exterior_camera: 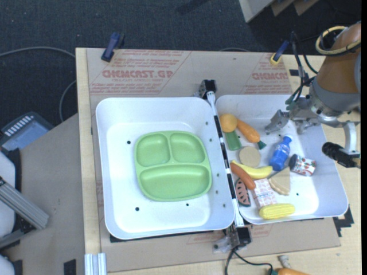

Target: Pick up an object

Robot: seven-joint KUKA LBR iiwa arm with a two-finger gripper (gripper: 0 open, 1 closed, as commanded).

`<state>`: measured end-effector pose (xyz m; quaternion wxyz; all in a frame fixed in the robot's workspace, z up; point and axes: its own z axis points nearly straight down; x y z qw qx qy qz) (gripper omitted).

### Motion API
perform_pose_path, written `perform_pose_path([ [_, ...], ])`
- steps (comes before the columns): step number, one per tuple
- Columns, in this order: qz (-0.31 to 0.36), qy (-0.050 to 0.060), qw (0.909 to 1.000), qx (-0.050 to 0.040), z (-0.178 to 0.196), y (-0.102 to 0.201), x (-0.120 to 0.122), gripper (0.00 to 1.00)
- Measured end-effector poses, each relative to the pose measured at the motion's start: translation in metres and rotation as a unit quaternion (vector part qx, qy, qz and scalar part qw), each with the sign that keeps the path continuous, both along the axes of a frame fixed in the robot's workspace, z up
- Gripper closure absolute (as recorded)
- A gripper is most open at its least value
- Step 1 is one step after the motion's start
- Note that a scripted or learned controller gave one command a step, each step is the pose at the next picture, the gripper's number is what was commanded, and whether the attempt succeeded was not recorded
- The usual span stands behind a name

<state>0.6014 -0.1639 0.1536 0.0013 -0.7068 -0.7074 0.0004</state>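
While the metal gripper [285, 121] hangs with splayed fingers gripping nothing, the glossy blue bottle [280, 153] lies just below it, a smooth curved banana [252, 170] left of the bottle, a knobbly yellow corn cob [277, 211] nearer the camera

Place: a robotics lab, a test cell for picking.
Arm: a grey arm [338, 90] with an orange band reaches over the bench [172, 67].
Bench top: brown board printed with a maker's name, held by blue clamps [112, 46].
Bins: two white bins [114, 153] clipped side by side.
Props: toy food [255, 171] and a green tray [172, 165].
Floor: dark carpet [57, 16] with loose cables [34, 53].
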Motion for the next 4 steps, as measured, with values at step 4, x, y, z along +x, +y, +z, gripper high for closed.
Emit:
perform_pose_path([
  [4,0.000,-0.002,1.0000,-0.0016,-0.069,-0.034,0.065,0.00],
])
